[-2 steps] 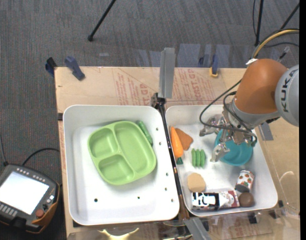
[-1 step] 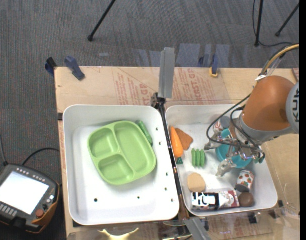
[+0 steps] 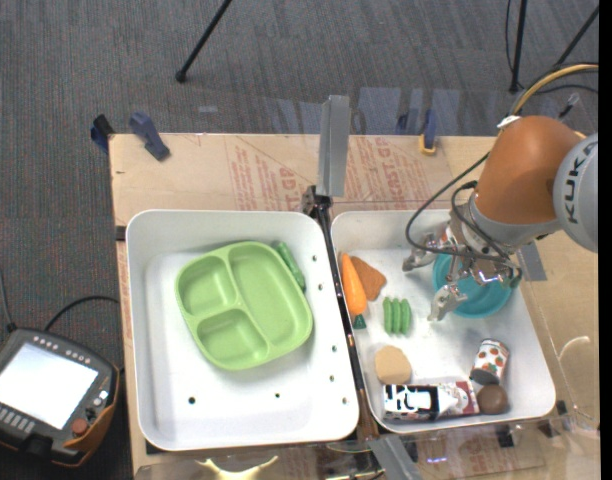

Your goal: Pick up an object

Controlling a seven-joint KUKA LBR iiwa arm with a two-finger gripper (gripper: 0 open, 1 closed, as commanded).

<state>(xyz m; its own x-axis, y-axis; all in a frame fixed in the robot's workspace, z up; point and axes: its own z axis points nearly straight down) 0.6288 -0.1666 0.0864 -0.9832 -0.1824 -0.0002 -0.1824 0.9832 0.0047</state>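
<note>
- Claw (image 3: 433, 286) hangs over right bin (image 3: 441, 230), fingers spread, nothing between them.
- Teal bowl (image 3: 478, 293) just right of claw, partly under the wrist.
- Green pea pods (image 3: 397, 315) just left-below claw; carrot (image 3: 353, 286) further left, beside the bin's left wall.
- Tan round piece (image 3: 392, 364), small can (image 3: 490, 360) below claw, near front wall.
- Green divided plate (image 3: 244, 304) in left bin (image 3: 156, 368), well apart from claw.

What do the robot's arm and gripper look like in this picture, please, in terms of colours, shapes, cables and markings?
The arm is grey and rounded, with a broad, glossy orange band above the wrist. Part of the black KUKA lettering runs along the grey casing. Dark cables loop from the wrist, and a yellowish hose arcs behind it. The gripper is bare silvery metal, with slender fingers.
</note>
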